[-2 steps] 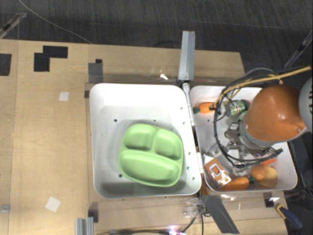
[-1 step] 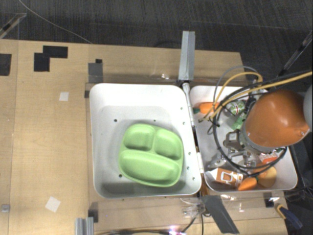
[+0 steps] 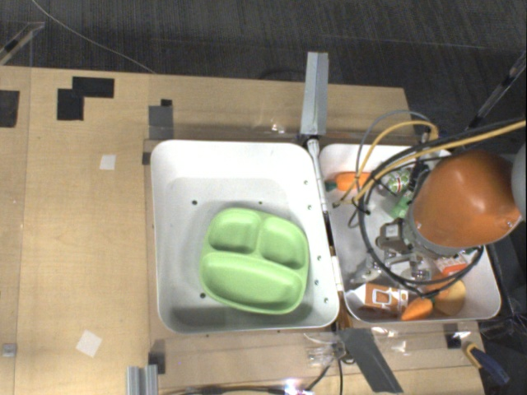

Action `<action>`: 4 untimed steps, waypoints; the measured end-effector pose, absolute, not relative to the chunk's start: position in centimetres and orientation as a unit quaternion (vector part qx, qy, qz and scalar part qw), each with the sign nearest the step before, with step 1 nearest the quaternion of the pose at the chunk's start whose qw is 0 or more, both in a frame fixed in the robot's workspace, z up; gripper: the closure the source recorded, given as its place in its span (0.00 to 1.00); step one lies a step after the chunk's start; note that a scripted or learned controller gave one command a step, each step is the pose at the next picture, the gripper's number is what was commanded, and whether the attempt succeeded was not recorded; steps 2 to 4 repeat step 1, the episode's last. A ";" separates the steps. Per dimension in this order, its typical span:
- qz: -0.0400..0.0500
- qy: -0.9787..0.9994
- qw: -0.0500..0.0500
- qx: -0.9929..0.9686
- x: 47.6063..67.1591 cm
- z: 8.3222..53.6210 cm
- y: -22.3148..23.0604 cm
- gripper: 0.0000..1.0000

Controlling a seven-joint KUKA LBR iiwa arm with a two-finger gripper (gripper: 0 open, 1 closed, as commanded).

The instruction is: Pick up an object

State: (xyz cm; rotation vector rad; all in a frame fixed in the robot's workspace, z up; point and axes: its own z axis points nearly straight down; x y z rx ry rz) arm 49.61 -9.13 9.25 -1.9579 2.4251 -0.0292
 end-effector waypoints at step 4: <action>-0.011 0.777 0.018 -0.629 50.0 10.5 -8.7 1.00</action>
